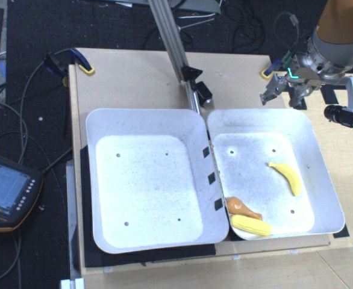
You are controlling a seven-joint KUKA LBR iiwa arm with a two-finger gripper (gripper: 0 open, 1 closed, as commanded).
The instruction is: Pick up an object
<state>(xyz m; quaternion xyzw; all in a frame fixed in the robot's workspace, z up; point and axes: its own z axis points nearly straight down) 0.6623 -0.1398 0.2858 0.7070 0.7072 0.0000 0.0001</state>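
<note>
Corn: I see a yellow corn cob (251, 225) lying at the near edge of the right bin (321, 155), touching the orange drumstick-shaped toy (243, 207) just behind it
Banana: yellow, curved banana (287, 176), lying alone mid-bin, open floor on all sides
Left bin: I see bare speckled floor in the left bin (146, 179)
Hidden: arm cut off by the top right edge
Gripper: the gripper (285, 94) hangs beyond the right bin's far rim, fingers spread apart, nothing between them
</note>
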